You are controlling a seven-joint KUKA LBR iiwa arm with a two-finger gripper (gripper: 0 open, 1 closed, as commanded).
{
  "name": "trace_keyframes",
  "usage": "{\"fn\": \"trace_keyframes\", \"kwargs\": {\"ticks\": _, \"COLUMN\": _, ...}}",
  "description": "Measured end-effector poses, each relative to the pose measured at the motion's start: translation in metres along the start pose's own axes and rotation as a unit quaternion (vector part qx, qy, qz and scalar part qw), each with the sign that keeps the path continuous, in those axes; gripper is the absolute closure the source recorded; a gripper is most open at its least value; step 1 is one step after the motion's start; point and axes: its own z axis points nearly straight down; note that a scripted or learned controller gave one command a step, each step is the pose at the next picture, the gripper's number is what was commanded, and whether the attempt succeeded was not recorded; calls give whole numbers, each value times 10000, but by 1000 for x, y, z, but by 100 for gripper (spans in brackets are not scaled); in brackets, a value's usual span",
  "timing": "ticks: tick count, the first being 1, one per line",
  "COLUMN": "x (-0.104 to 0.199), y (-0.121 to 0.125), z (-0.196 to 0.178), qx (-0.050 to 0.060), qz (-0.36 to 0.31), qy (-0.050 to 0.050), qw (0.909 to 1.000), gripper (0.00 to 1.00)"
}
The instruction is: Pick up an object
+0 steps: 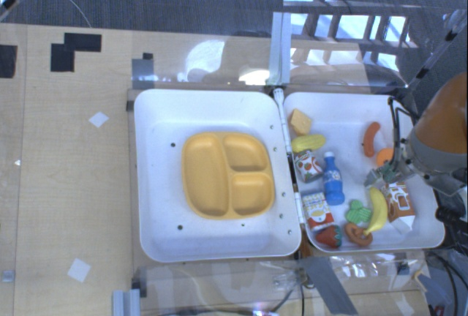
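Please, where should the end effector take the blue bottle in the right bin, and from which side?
Probably grip the blue bottle across its body, coming from above. It lies flat and lengthwise, white cap toward the bin's far side, so its narrow width suits the fingers. Cartons crowd its left side.

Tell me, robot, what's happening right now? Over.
End effector low in right bin, by banana and small carton. Nothing seen held. Toys crowded close. Yellow tray in left bin.

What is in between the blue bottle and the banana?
In the camera view, a green toy lies between the blue bottle and the banana, low in the right bin.
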Motion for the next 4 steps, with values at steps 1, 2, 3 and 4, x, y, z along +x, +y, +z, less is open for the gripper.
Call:
{"fn": "trace_keyframes", "kwargs": {"ticks": 1, "x": 45, "y": -11, "z": -17, "qx": 66, "qz": -419, "qy": 68, "qw": 9991, "gripper": 100}}
{"fn": "trace_keyframes", "kwargs": {"ticks": 2, "x": 45, "y": -12, "z": -17, "qx": 73, "qz": -416, "qy": 68, "qw": 9991, "gripper": 0}}
{"fn": "trace_keyframes", "kwargs": {"ticks": 3, "x": 24, "y": 35, "z": 14, "qx": 43, "qz": 130, "qy": 42, "qw": 9999, "gripper": 0}}
{"fn": "trace_keyframes", "kwargs": {"ticks": 4, "x": 22, "y": 99, "z": 16, "qx": 42, "qz": -749, "qy": 57, "qw": 9972, "gripper": 0}}
